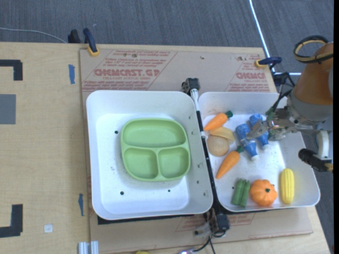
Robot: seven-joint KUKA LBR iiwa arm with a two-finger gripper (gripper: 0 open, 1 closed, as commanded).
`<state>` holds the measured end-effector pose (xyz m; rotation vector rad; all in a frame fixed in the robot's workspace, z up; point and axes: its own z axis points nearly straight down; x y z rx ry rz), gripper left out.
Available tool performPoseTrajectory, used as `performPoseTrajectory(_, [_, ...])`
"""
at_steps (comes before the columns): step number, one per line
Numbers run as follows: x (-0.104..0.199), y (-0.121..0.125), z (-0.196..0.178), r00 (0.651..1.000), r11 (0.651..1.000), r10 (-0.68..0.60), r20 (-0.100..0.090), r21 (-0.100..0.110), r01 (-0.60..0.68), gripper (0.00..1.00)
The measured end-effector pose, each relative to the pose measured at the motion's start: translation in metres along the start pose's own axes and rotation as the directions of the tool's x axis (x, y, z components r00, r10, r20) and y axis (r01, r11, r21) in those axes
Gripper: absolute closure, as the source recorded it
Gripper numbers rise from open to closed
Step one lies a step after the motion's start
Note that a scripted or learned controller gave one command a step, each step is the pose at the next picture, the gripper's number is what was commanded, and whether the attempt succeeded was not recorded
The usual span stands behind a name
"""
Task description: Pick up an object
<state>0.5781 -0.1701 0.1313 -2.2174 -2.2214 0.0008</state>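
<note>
The claw (263, 130) sits low over a blue toy (249, 136), partly hiding it; its grip I cannot tell.

Right bin (310, 194) holds toy foods. Two orange carrots with green tops: one (217, 121) near the bin's upper left, lying at a slant, one (228, 163) lower, tip pointing toward lower left. Tan potato-like piece (217, 144) between them, with a yellowish slice (223, 133) at its top. Cluster of blue pieces (250, 135) mid-bin, right of the carrots. Along the lower edge: green vegetable (240, 192), orange pumpkin (263, 192), yellow corn cob (287, 184) standing lengthwise, side by side.
</note>
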Motion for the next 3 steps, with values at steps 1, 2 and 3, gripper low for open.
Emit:
performPoseTrajectory(1, [0.044,0.015,0.045,1.000,1.000,0.001,0.002,-0.005,-0.001,0.00])
performPoseTrajectory(2, [0.044,0.015,0.035,1.000,1.000,0.001,0.003,-0.007,-0.001,1.00])
performPoseTrajectory(3, [0.086,-0.039,-0.053,1.000,1.000,0.001,0.001,-0.001,-0.001,1.00])
